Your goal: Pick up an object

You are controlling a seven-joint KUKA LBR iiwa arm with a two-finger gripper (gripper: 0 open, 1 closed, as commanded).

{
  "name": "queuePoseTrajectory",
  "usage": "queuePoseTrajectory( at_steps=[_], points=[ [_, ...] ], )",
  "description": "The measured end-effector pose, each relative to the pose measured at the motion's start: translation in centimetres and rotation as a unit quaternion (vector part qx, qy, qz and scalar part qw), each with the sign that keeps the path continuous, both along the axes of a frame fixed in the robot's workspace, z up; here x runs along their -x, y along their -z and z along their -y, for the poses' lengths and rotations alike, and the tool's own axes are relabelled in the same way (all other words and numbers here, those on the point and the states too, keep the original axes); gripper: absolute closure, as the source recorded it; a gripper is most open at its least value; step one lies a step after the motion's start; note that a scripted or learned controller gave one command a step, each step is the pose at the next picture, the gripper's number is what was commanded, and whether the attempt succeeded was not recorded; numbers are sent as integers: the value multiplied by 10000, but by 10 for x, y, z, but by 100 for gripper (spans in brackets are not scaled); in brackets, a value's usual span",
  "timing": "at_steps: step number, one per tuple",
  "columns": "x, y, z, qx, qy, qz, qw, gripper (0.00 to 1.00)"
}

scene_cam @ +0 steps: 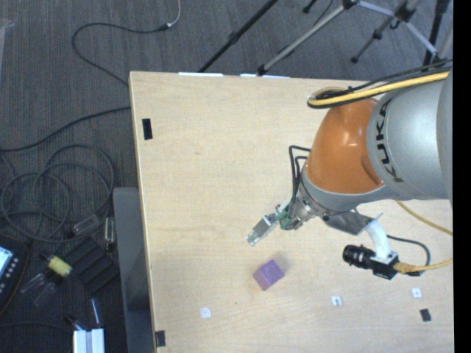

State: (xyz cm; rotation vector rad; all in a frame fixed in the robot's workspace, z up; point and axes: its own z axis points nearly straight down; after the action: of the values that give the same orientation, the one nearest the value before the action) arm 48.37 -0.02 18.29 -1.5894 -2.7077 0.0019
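Lying on the wooden bench (206,168), 1 purple cube (268,274), just below-right of the gripper (259,232), apart from it. Gripper: holds nothing; finger spread not discernible. Handling: probably light, rigid; grasp across 2 opposite flat faces.

We assess this as a robotics laboratory. A grey industrial arm with an orange band (346,153) works over a pale plywood bench top (213,168) marked with small black tape tabs (147,129). Loose black cables (51,190) lie coiled on dark grey carpet (66,65), and metal tripod legs (368,9) stand behind the bench.
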Motion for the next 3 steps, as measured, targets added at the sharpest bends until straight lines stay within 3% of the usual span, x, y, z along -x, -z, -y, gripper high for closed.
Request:
queuePoseTrajectory(
  at_steps=[3],
  points=[
    [0,0,0,0,0,0,10000,0]
  ],
)
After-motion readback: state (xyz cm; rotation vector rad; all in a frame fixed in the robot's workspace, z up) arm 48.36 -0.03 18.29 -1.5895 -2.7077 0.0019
